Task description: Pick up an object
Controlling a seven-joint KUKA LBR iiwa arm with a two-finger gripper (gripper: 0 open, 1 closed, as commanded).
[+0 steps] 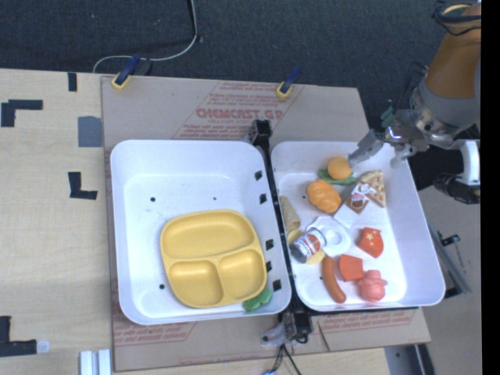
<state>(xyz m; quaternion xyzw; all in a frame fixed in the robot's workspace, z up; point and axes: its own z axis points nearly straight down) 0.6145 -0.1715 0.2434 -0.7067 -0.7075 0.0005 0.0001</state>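
From my seat the nearest candidate is the small orange ball (pixel 338 167), lying at the far end of the right bin (pixel 422 233) with a green scrap under its near side. Just in front of it sits a larger orange lump (pixel 324 196), and to the right a pizza slice (pixel 373 187) beside a little brown-and-white piece (pixel 357 200). Nearer me I see a tipped can (pixel 308 245) on a white disc, a red wedge (pixel 371 241), a red block (pixel 351 268), a sausage (pixel 333 280) and a pink toy (pixel 373 285).

The gripper (pixel 380 148) hovers over the bin's far right corner, just to the right of the orange ball and above the pizza slice. One grey finger (pixel 362 148) slants down toward the ball; a second prong shows further right, so the fingers stand apart, with nothing between them. I can't tell whether the tip touches anything.

The arm (pixel 453 61) is cut off at the top right. In the left bin (pixel 125 209) rests a yellow divided tray (pixel 211 256), with a green piece (pixel 256 301) half hidden at its near corner.
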